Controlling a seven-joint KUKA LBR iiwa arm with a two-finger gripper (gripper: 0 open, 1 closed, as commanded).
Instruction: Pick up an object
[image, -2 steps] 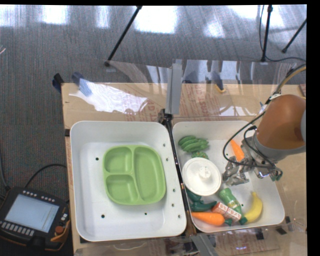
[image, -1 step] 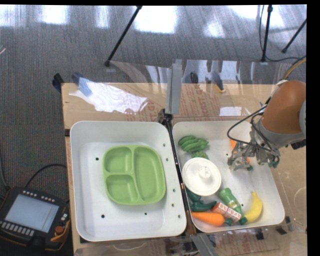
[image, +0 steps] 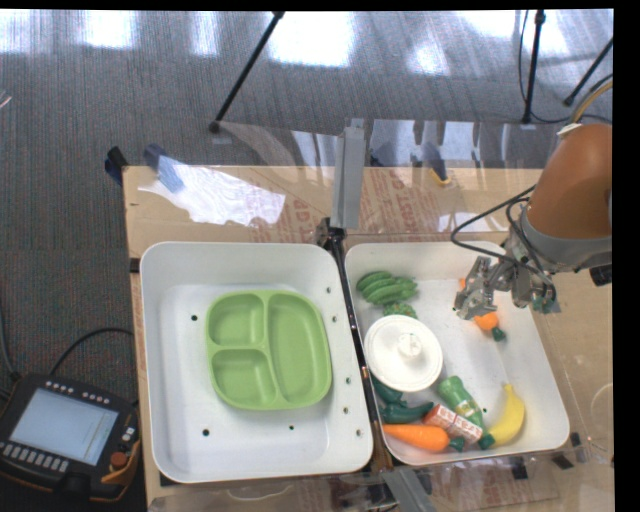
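The hand hangs low in the right bin, just beside a small orange carrot. I cannot tell how wide it is open.

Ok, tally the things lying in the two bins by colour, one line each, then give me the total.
Green: 4 – divided plate, pea pods, bottle, dark green piece
Orange: 2 – carrot, small orange piece below the hand
White: 1 – round lid
Yellow: 1 – banana
Total: 8
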